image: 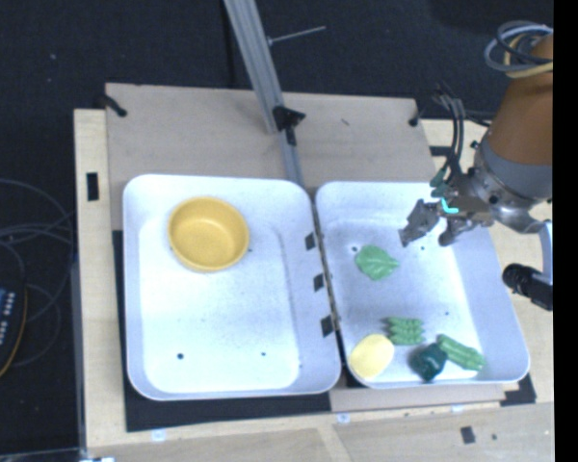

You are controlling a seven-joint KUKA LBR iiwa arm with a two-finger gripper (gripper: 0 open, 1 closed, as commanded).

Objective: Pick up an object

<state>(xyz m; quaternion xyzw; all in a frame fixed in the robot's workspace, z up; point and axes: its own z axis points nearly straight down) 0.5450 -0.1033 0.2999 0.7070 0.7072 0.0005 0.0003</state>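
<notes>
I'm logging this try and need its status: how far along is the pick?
Done: the gripper is over the right bin, near the green leaf. In hand: nothing; its open fingers hold no object. Left: descend, close on an object and lift. The yellow bowl sits in the left bin.

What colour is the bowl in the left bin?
The bowl is yellow, seen clearly in the camera view.

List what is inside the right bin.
The right bin holds a light green leafy piece, a small green item, a yellow round object, a dark green item and a green vegetable. The gripper hangs above it.
</notes>
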